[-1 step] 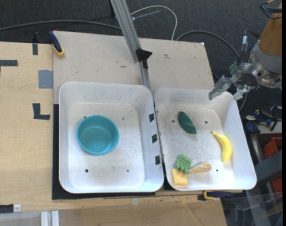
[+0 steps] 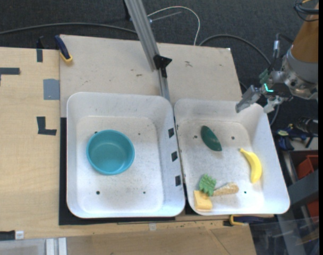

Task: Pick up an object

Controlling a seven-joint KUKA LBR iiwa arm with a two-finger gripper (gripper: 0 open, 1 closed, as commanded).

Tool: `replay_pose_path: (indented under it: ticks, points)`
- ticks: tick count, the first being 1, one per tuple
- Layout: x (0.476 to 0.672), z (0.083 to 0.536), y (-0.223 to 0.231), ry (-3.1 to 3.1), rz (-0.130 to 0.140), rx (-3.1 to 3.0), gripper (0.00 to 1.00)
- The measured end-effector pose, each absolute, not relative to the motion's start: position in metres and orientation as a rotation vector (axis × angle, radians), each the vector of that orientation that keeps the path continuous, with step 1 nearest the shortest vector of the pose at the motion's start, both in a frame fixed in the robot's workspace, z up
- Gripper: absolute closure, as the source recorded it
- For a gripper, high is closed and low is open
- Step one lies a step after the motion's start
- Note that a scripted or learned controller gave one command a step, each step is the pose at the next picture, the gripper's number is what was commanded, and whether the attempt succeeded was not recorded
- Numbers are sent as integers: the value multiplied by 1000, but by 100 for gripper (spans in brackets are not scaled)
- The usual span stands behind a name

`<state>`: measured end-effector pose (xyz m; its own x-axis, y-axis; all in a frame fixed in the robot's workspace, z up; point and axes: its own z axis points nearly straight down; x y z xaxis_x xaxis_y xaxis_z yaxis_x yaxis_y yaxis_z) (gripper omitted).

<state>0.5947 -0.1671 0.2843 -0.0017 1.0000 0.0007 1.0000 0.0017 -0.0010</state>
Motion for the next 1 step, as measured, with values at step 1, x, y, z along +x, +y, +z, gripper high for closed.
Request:
replay_pose_path:
  ticks: [1]
  points:
    - [593, 220, -163, -2219, 8, -2215, 0]
